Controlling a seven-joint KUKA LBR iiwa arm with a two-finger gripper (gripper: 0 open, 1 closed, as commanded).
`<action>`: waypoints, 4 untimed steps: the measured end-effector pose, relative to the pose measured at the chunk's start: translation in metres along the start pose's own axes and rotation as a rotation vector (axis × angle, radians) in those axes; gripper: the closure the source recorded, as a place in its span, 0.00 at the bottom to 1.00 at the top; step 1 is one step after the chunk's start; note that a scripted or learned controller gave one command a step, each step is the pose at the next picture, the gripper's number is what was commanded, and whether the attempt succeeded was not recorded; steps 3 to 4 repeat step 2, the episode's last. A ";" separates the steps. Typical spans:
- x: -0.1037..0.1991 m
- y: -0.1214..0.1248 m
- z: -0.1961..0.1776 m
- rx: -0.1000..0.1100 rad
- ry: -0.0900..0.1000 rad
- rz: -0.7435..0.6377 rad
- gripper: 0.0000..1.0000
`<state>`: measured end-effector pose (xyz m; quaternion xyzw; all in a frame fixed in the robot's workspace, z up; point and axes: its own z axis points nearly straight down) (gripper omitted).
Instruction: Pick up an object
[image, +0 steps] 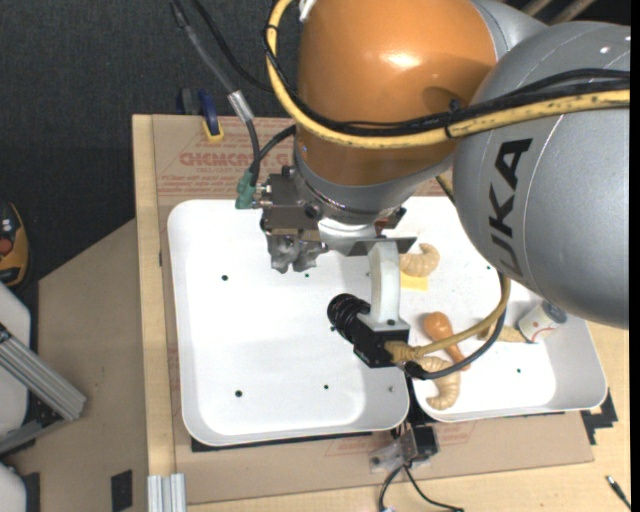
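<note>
My gripper hangs below the big orange wrist, over the far middle of the left bin; nothing can be seen in it. The objects lie in the right bin. A tan croissant-shaped piece sits beside a small yellow piece. An orange rounded object lies nearer the front, and a pale curved object rests at the front left corner. A white ball with red marks is half hidden under the arm.
A white bracket and a black coiled fitting hang from the wrist over the seam between the bins, with a yellow cable looping above the right bin. The grey arm covers the right bin's far side. A brown board surrounds the bins.
</note>
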<state>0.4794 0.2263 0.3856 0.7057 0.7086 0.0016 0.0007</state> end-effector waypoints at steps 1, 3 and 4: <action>0.001 0.000 -0.010 -0.002 0.000 -0.002 1.00; 0.002 0.000 -0.020 -0.004 0.001 -0.003 1.00; 0.002 0.000 -0.020 -0.004 0.001 -0.003 1.00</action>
